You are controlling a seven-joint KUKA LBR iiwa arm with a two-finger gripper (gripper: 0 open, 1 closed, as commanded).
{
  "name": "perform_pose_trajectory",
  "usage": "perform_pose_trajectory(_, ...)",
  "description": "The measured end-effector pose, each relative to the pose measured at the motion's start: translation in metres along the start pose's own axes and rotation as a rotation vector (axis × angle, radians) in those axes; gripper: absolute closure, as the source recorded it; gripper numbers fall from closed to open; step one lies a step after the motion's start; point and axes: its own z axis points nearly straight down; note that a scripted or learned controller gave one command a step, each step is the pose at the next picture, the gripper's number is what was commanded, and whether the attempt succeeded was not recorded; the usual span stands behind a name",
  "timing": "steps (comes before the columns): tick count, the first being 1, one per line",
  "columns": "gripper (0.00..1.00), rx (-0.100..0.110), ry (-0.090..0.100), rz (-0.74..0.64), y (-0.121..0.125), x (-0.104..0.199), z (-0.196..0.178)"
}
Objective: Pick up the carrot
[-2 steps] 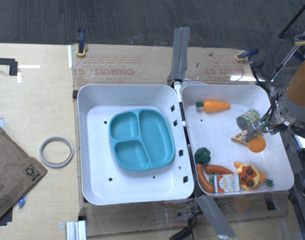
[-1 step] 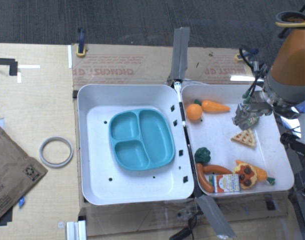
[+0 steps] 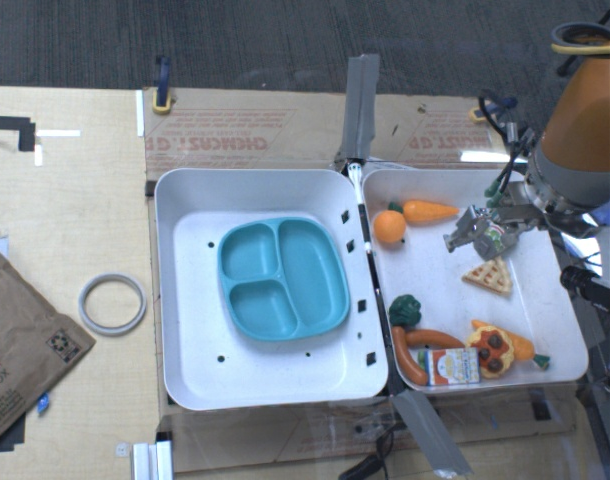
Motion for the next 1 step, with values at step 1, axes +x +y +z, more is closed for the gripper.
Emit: perform_pose_trajectory(1,0.0,-0.001,-0.001,-0.073,0.0281,0.0108,-0.1133)
